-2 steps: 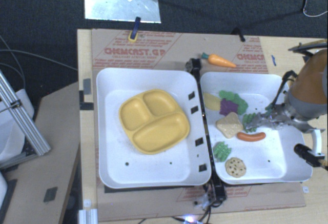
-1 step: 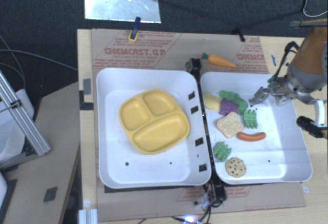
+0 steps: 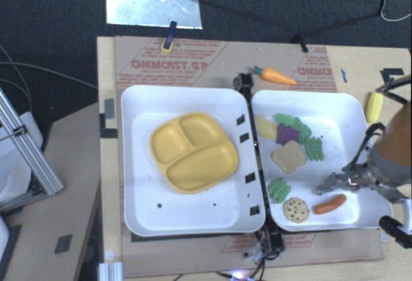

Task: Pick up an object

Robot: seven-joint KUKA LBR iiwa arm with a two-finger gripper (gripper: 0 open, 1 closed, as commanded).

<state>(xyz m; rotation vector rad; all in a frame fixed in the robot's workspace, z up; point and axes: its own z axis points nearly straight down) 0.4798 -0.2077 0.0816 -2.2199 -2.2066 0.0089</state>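
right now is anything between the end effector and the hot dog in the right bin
Nothing visible. The end effector sits low in the right bin, just above the hot dog, with bare white floor between them. The cookie lies off to the hot dog's left, the toast farther up.

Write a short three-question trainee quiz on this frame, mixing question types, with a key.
1. True or false: the yellow three-compartment plastic plate lies in the left white bin.
2. Multiple choice: which item lies nearest the gripper in the right white bin? A) the orange toy sausage B) the purple toy grape bunch C) the round speckled toy cookie
3. Fill in: the orange toy carrot with a green top lies outside the bins, on the ______ sheet.

Key: 1 true; 2 A; 3 cardboard.
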